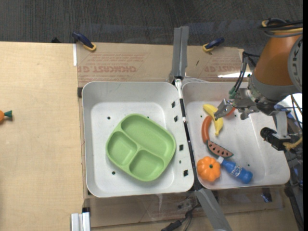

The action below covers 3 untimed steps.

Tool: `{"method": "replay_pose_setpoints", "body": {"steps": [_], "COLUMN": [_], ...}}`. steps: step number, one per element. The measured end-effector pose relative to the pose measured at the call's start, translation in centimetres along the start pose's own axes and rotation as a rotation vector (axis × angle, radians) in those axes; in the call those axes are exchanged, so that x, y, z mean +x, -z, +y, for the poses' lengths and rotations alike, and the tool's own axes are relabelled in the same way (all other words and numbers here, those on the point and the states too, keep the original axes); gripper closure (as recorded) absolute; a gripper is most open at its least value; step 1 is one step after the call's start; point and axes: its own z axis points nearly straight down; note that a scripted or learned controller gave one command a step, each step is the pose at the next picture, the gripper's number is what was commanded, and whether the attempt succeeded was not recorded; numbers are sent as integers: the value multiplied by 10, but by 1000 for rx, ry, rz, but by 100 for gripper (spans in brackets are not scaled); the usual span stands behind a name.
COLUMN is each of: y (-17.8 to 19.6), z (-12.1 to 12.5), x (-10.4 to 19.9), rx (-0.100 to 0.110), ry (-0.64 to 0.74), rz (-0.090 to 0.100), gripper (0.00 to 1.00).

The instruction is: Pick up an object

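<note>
Two white bins sit side by side on the surface, touching along the middle. The left bin (94, 143) holds a green plate (140, 147) with three parts, lying flat near the middle of that bin. The right bin (262, 165) holds the toys. A yellow banana (214, 117) lies near the back of the right bin, close to the wall shared with the left bin. Just beside it, on the side toward the left bin, is a long red sausage (206, 128) that curves toward the front. In front of those lies a watermelon slice (219, 150), red with dark seeds. At the front edge of the right bin sits a small orange pumpkin (209, 169), and a blue bottle (237, 171) lies on its side right next to it, touching or almost touching. The grey and orange arm (276, 61) comes in over the back right corner of the right bin. Its claw (224, 110) points down at the banana, and the tips look close together right by the banana's upper end. I cannot tell if the claw is open or closed, or if it has the banana. Far off by the left edge of the surface, a tiny orange toy (5, 116) lies alone.
</note>
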Motion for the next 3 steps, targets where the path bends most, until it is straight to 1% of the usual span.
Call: {"method": "replay_pose_setpoints", "body": {"steps": [1, 2, 3], "y": [-89, -83, 10], "z": [23, 23, -8], "x": [5, 4, 71], "rx": [-1, 3, -1], "ry": [1, -2, 0], "rz": [0, 0, -1], "gripper": [0, 100, 100]}}
